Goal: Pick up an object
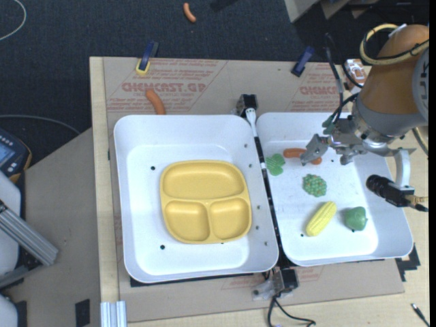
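While the gripper [330, 150] hangs over the right bin [381, 247] in the frame's upper right, its fingers [315, 148] stand apart, gripping nothing. Below them lie a carrot [294, 153], broccoli [274, 163], peas [314, 184], corn [320, 219] and a pepper [355, 218]. A yellow tray [204, 201] sits in the left bin [136, 182].

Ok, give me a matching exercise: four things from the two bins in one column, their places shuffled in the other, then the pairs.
Things:
1. yellow divided plate
2. corn cob
3. green pepper
4. broccoli

Places:
A. right bin, near the divider between bins
B. left bin, centre
C. right bin, just right of the corn
D. right bin, below the pile of peas

Pairs: 1-B, 2-D, 3-C, 4-A
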